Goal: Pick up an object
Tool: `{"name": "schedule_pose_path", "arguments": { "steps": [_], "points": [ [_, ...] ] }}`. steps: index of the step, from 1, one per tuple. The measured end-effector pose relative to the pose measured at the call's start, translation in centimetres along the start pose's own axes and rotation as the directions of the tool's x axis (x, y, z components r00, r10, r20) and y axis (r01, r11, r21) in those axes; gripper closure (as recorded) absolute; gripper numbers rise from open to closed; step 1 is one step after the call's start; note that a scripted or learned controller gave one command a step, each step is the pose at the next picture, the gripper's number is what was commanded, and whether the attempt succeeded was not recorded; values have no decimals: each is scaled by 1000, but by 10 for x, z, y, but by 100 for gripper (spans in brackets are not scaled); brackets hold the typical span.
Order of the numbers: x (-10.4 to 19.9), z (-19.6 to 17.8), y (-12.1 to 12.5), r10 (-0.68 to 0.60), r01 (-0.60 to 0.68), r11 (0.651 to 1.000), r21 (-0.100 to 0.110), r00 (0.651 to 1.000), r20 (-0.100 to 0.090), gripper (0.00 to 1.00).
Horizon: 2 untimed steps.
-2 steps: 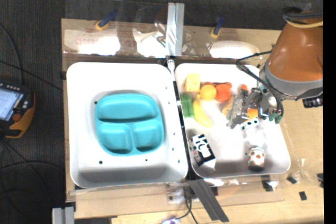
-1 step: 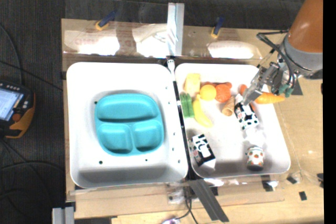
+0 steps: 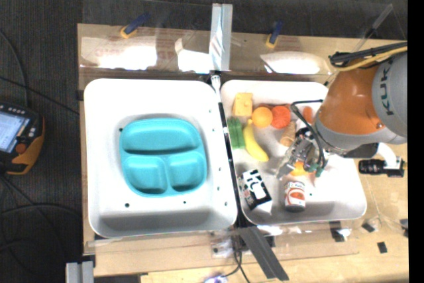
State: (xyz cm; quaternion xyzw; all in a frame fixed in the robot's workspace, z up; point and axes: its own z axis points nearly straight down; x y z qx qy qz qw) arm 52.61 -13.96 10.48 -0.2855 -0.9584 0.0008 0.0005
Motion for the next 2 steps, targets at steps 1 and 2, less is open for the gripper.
{"name": "schedule_pose_path", "arguments": {
  "steps": [1,2],
  "points": [
    [57,-114,67,-89,89,996,-2,996,2,100],
    [35,-79,141,-222,222,975,-2,975,2,100]
  ]
}}
